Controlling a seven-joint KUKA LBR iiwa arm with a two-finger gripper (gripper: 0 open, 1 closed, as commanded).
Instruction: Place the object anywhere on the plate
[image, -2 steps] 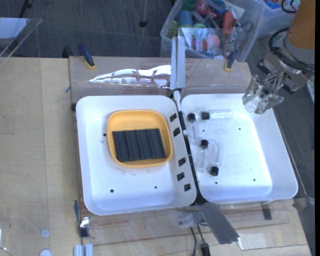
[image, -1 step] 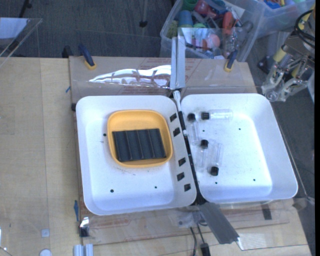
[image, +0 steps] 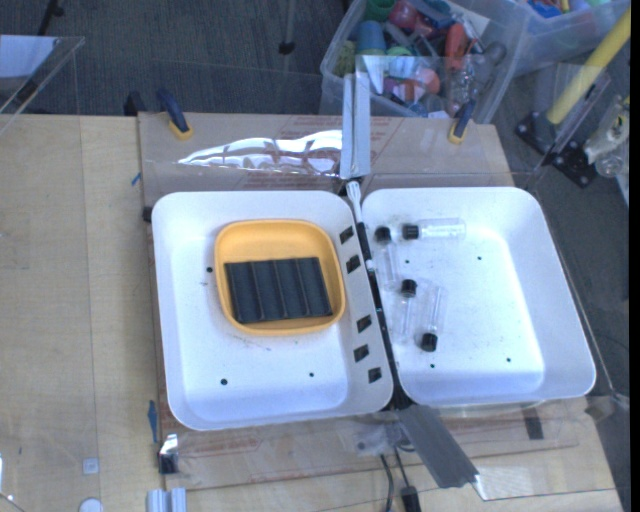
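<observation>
A dark ribbed block is seen lying flat on the yellow plate, inside its rim. Clear black-capped vials are scattered well to the right of the plate. The gripper's state cannot be told.

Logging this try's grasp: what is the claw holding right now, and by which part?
Cannot be told. The dark ridged object lies on the yellow plate in the left bin, with nothing gripping it.
</observation>
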